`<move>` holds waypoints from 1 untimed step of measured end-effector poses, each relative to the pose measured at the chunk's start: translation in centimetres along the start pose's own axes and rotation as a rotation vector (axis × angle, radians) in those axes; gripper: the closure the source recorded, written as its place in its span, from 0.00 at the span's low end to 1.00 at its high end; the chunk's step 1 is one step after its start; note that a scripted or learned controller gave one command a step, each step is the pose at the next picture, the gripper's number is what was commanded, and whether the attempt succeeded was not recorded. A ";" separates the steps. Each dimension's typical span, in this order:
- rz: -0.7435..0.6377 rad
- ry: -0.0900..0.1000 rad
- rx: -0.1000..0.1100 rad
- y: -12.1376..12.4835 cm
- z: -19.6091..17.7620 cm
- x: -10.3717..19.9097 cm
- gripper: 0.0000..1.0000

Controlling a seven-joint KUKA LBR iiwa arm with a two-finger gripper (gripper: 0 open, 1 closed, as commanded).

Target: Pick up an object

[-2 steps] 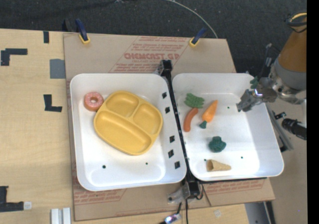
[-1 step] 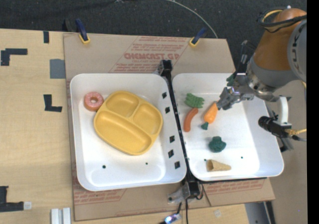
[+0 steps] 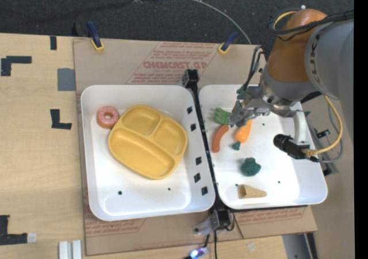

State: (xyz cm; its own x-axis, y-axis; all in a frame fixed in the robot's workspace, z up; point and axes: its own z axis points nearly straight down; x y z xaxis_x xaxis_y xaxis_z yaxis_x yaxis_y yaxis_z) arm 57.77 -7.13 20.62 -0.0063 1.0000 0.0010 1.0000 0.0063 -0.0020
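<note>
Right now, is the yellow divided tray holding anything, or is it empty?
Empty. The yellow divided tray lies flat in the left bin, its compartments showing bare yellow. The pink donut lies beside it on the bin floor.

Grey arm (image 3: 333,50), orange band (image 3: 290,45) above wrist, yellow cable (image 3: 336,131), dark metal gripper (image 3: 244,115).

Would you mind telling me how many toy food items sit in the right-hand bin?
5: green leafy piece, sausage, carrot by the gripper, dark green piece, wedge. The arm may hide more.
</note>
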 end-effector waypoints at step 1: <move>0.000 0.000 0.000 1.0 0.4 4.9 1.00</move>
State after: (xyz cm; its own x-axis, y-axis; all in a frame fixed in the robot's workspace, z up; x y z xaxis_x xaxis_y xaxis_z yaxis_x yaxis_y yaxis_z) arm 58.78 -2.26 20.25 -0.0065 1.0000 0.0015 1.0000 0.0065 -0.0017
